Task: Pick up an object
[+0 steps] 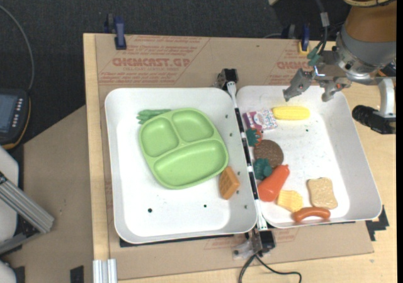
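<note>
Spread wide with nothing between its fingers, the robot's gripper [313,89] hangs over the far end of the right bin [352,168], just above a yellow corn cob [290,113] lying there. Nearer the front of that bin sit a brown patty [269,150], an orange carrot [273,182], a cheese wedge [290,200], a slice of bread [322,192] and a sausage [310,214]. The left bin [126,168] holds a green divided plate [182,147] and a small orange block [229,183].
</note>
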`<move>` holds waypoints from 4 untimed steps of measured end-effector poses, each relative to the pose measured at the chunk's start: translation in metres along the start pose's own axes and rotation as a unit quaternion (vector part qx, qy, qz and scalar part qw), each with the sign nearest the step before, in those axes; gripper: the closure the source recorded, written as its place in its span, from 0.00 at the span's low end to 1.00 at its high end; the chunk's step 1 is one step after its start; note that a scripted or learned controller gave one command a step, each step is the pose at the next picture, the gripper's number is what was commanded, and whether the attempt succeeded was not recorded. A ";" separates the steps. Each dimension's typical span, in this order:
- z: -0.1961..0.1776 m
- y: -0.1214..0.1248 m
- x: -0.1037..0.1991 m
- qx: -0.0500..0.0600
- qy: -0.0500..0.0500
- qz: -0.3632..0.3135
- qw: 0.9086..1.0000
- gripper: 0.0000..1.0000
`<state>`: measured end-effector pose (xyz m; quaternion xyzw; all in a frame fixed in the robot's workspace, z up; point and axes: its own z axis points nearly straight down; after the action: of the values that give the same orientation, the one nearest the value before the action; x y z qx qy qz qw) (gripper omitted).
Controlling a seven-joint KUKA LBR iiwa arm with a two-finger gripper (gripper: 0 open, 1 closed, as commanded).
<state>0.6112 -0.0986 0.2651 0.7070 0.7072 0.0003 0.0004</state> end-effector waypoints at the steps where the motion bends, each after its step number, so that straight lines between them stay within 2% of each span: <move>1: 0.113 -0.056 0.007 0.007 0.002 0.001 1.000 0.00; 2: 0.183 -0.083 0.004 0.001 0.001 0.002 1.000 0.00; 3: 0.178 -0.023 -0.022 -0.004 -0.001 -0.001 1.000 0.00; 4: 0.178 -0.037 -0.006 0.002 0.001 0.000 1.000 0.00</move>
<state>0.5748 -0.1049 0.0873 0.7068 0.7074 -0.0006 -0.0012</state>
